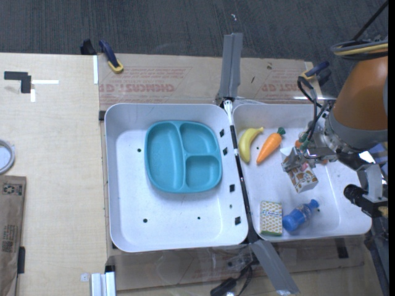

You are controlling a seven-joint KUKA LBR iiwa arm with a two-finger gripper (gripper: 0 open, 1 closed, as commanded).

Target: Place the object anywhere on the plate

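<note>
Bottle [301, 216], box [271, 218] in right bin [345, 227]

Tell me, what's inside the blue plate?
Nothing sits in the blue plate; its three sections show bare. The banana, carrot and other items lie in the right bin. The bin floor beneath the plate is covered.

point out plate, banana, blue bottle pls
plate [162, 159]: camera view, floor of its large left compartment.
banana [248, 143]: camera view, middle of its yellow curve.
blue bottle [299, 217]: camera view, middle of its body, lying in the right bin.
</note>
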